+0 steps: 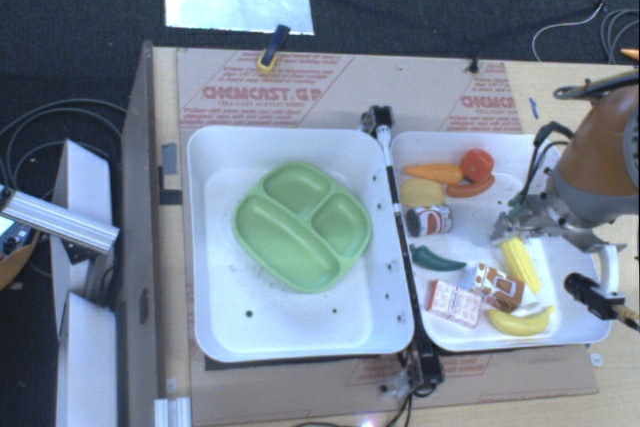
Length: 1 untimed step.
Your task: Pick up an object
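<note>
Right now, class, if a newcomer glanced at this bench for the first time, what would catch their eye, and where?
First, the big green divided plate, lying alone in the left white bin. Next, the bright toy food crowded in the right white bin: a carrot and tomato at the back, a corn cob and banana nearer the front. Then the grey-and-orange arm reaching in from the right, its gripper just above the corn cob.

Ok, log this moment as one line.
arm: over right bin | gripper: low, by corn cob | grasp: unconfirmed | green plate: left bin

A robotics lab: cardboard-topped bench (300,80), loose cables (580,20), dark carpet (70,5).
</note>
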Available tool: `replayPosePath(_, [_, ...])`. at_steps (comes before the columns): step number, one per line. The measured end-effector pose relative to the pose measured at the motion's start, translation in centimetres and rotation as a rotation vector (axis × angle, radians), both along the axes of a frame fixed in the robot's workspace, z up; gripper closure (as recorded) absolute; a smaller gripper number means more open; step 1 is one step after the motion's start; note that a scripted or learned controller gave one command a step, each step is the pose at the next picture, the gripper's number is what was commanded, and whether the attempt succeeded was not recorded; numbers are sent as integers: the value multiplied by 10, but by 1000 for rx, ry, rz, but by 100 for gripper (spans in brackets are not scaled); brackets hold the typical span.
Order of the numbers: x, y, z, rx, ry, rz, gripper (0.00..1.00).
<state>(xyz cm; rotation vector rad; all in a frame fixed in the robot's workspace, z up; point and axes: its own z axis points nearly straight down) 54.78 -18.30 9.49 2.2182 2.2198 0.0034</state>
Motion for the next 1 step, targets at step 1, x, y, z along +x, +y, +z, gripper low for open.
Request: replayPosePath(1, [83, 63, -10, 3, -3, 11, 100])
